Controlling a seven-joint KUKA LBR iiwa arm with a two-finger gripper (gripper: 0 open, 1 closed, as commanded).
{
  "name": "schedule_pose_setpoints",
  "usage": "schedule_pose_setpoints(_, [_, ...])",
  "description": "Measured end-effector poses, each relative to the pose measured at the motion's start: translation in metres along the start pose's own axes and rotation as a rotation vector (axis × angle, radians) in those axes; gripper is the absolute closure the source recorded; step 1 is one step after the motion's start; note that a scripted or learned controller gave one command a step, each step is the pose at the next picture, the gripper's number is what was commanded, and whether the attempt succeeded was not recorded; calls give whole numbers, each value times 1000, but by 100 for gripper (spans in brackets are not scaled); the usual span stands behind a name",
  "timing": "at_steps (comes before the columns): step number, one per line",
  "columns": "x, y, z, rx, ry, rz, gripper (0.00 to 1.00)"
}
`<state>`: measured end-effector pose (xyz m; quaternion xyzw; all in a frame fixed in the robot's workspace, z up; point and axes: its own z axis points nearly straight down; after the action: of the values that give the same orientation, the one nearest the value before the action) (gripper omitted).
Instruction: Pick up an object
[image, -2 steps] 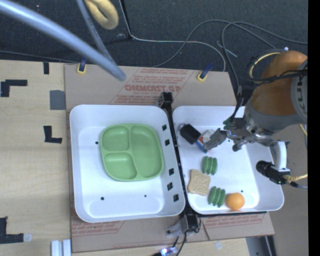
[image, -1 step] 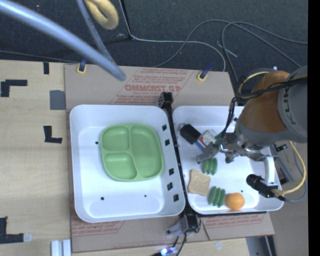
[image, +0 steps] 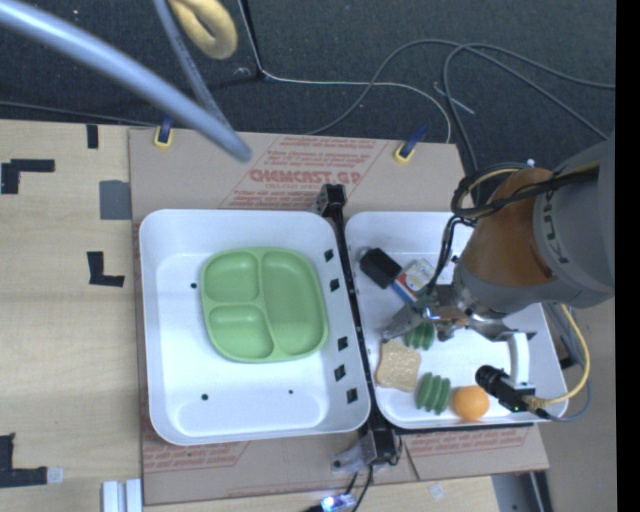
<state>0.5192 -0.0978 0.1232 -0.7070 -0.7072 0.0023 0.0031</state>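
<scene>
The single fixed camera was mounted above the bench (image: 60, 300) and looked down at a slant, framing both the left bin (image: 165, 330) and the right bin (image: 540, 330) in full, with a cardboard sheet (image: 300, 165) beneath them. It stood far enough back that dark floor (image: 500, 30) with loose cables (image: 420, 60) filled the top of the frame. The arm (image: 560, 230) entered from the right edge, partly covering the right bin.
</scene>
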Motion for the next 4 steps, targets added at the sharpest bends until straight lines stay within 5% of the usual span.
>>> schedule_pose_setpoints(1, [0,0,40,-6,-2,0,0])
schedule_pose_setpoints(2, [0,1,28,-8,-2,-1,100])
schedule_pose_setpoints(4, [-2,8,-69,-10,-2,0,100])
